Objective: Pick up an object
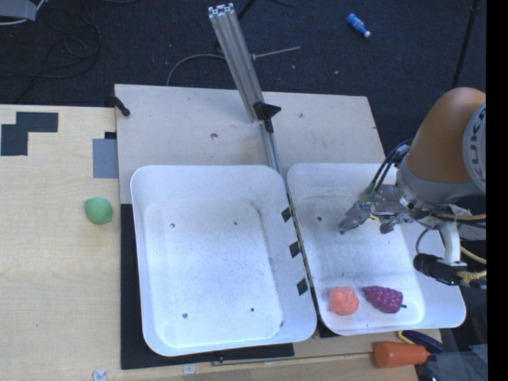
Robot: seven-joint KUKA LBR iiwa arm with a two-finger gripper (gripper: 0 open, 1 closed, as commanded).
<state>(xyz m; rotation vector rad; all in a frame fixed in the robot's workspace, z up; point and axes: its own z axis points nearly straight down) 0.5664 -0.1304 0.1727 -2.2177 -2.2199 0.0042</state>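
In the right bin [333, 182] an orange-pink lumpy object [344, 301] lies near the front wall, with a purple grape-like bunch [384, 298] just to its right. My gripper [352, 221] hangs over the middle of the right bin, well behind both objects, pointing down and to the left. Nothing shows between its fingers. The grey arm with its orange band [448, 133] comes in from the right.
The left bin [159, 189] sits beside the right one, joined by black clips. A green ball [98, 210] lies on the wooden bench to the left. An aluminium bar [242, 62] slants behind the bins. An orange tool [399, 353] lies beyond the right bin's front.
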